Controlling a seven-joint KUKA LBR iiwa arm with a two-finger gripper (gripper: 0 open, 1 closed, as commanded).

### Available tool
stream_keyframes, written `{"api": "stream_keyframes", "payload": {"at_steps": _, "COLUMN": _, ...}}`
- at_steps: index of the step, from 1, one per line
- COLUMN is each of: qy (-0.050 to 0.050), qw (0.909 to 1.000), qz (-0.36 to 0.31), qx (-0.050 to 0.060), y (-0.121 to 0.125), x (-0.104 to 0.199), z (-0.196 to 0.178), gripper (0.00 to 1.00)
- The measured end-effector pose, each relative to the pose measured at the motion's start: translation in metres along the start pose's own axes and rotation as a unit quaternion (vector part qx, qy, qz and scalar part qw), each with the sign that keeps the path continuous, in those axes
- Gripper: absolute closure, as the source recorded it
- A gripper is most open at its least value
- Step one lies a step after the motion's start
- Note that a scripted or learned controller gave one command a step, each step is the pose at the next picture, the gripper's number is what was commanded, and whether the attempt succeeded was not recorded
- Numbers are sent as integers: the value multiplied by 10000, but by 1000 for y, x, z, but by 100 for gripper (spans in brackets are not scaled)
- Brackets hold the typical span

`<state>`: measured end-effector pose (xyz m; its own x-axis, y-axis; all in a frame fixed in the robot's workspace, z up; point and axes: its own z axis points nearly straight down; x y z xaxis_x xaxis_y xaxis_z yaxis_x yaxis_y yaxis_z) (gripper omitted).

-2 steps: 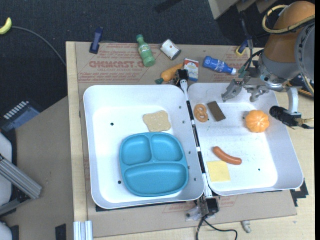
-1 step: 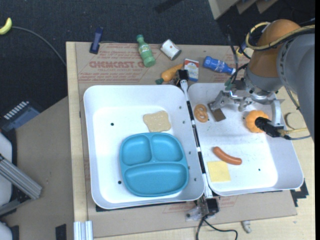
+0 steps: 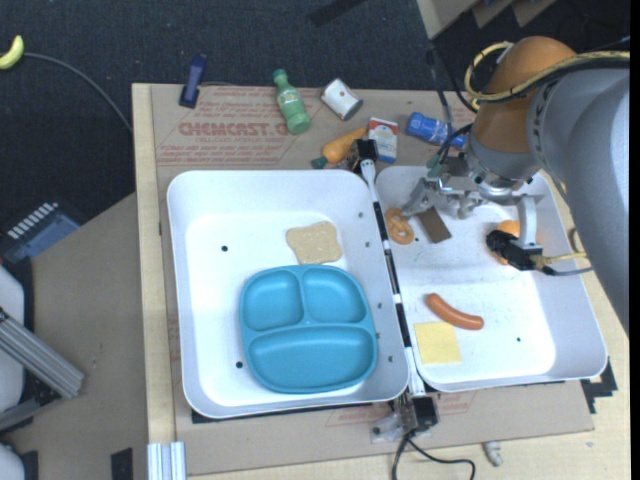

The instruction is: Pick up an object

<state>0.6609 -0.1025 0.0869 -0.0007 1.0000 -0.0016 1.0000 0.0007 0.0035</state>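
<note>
Camera view: metal pincer (image 3: 428,213), grip unclear, beside a glossy orange ring (image 3: 401,230)

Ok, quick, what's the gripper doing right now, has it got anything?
Gripper: low over the right bin, near its upper left corner beside a small orange item; whether it is open, closed or holding anything cannot be told.

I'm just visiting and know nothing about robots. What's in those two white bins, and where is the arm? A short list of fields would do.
left bin: blue divided plate; slice of bread beside it
right bin: sausage; yellow cheese slice; small orange piece by the divider
gripper: low over the right bin's far end, near the orange piece
grasp: unclear
behind the bins: green bottle
</note>
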Motion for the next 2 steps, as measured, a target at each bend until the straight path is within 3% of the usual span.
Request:
{"api": "stream_keyframes", "payload": {"at_steps": 1, "qy": 2, "qw": 10000, "qz": 0, "qx": -4, "y": 0, "x": 0, "z": -10, "gripper": 100}}
{"api": "stream_keyframes", "payload": {"at_steps": 2, "qy": 14, "qw": 10000, "qz": -9, "qx": 2, "y": -26, "x": 86, "z": -99, "gripper": 100}}
